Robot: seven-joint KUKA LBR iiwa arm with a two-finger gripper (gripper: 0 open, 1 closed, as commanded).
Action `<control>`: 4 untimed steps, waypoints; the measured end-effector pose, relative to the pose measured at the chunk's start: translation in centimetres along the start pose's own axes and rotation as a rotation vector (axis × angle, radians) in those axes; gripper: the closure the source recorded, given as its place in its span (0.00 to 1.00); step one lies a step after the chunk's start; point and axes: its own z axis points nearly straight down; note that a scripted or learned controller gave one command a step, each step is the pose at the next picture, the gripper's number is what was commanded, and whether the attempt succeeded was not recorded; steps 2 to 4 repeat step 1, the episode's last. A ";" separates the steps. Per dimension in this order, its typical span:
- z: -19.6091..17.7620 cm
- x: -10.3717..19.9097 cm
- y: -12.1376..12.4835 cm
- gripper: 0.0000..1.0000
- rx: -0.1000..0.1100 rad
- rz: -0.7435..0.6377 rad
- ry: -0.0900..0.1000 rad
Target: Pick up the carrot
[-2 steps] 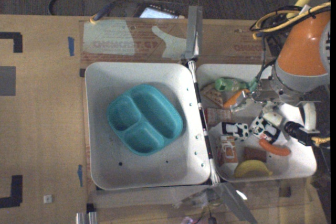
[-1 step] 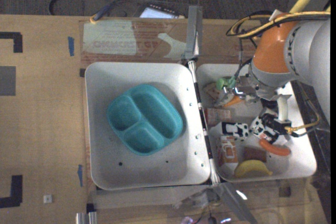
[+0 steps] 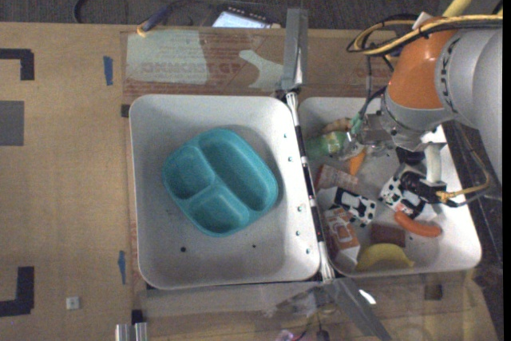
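The carrot (image 3: pixel 356 162) is a small orange piece lying in the right bin (image 3: pixel 465 245), near the upper middle of that bin. My gripper (image 3: pixel 372 133) hangs just above and to the right of the carrot, at the end of the grey arm with the orange band (image 3: pixel 419 80). The gripper's lower end is dark and blends into the items under it. I see nothing clearly held.
Around the carrot lie a green item (image 3: pixel 327 144), a brown wafer (image 3: pixel 331 174), two black-and-white cow-patterned pieces (image 3: pixel 355 205), a red sausage (image 3: pixel 417 226), a banana (image 3: pixel 383 255) and a small box (image 3: pixel 342 234). The left bin (image 3: pixel 152 235) holds a teal divided plate (image 3: pixel 221 180).
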 end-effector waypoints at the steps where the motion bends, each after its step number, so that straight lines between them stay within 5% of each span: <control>1: -12.3 4.1 -2.5 1.00 -0.010 -0.004 -0.002; 4: -12.3 4.1 -2.5 1.00 -0.010 -0.004 -0.002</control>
